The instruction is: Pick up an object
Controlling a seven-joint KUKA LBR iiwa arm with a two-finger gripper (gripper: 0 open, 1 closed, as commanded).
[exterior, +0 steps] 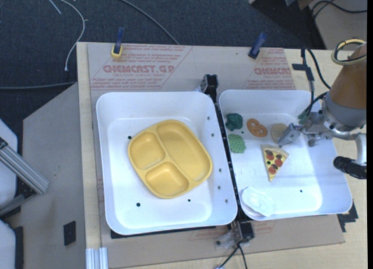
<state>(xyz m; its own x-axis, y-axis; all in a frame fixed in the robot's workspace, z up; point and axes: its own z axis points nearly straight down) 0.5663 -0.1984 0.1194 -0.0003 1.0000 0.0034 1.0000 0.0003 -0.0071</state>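
We judge the pick as not yet made: nothing sits between the fingers of the grey two-finger gripper (pixel 287 137), which hangs low in the right-hand shallow white bin (pixel 303 201), and whether its claw is spread or pressed together we cannot tell from this slant. Its tip lies just beside a small round tan piece (pixel 278 130), the likeliest target, so closing, gripping and lifting are all left to do. Counting the right bin, we find six loose things: the tan piece, one brown pretzel-shaped toy (pixel 256 127) to its left, one dark green lump (pixel 234 121) at the far left, one lighter green textured piece (pixel 236 143) just nearer, one plastic pizza-slice toy (pixel 274 162) near the middle, and one crumpled white object (pixel 257 201) at the near left corner. The left-hand white bin (pixel 116 204) holds one yellow three-compartment plastic tray (pixel 169 157).
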